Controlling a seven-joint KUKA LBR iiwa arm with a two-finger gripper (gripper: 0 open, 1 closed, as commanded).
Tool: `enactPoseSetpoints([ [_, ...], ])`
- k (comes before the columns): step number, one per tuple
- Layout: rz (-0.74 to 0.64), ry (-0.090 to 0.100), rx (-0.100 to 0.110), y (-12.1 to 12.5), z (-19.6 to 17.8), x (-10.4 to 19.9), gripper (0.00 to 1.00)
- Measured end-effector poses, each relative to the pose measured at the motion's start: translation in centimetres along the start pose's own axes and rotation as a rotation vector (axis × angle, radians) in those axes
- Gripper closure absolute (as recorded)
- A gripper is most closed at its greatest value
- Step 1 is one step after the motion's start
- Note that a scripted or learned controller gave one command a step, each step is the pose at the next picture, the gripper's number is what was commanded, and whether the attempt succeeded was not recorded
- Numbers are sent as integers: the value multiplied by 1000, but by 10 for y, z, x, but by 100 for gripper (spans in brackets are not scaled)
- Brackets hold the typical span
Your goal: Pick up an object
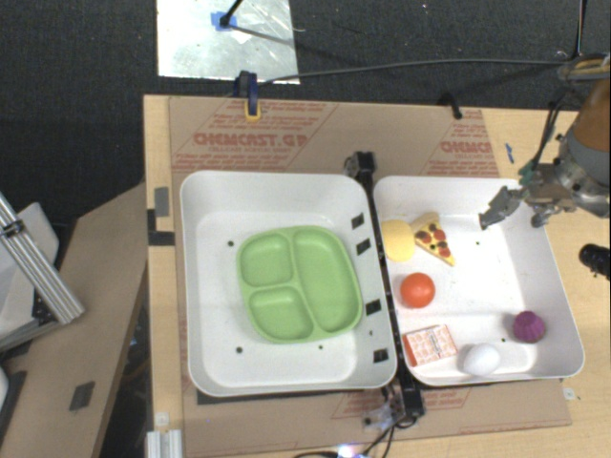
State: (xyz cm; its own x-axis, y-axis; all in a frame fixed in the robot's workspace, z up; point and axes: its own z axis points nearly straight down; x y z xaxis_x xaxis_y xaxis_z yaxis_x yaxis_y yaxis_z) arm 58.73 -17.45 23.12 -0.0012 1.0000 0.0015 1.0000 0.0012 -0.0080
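Glossy round orange ball [416, 290], white bin [558, 294].

My bench [315, 122] is a flat board of light brown cardboard with red printed letters. Directly on it lie two shallow white plastic bins, the left bin [205, 256] and the right bin [554, 284], touching side by side.
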Motion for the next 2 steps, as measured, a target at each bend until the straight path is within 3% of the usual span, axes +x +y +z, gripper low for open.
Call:
enactPoseSetpoints([
  [1, -2, -2, -9, 2, -5, 0, 0],
  [2, 0, -1, -5, -3, 56, -1, 0],
])
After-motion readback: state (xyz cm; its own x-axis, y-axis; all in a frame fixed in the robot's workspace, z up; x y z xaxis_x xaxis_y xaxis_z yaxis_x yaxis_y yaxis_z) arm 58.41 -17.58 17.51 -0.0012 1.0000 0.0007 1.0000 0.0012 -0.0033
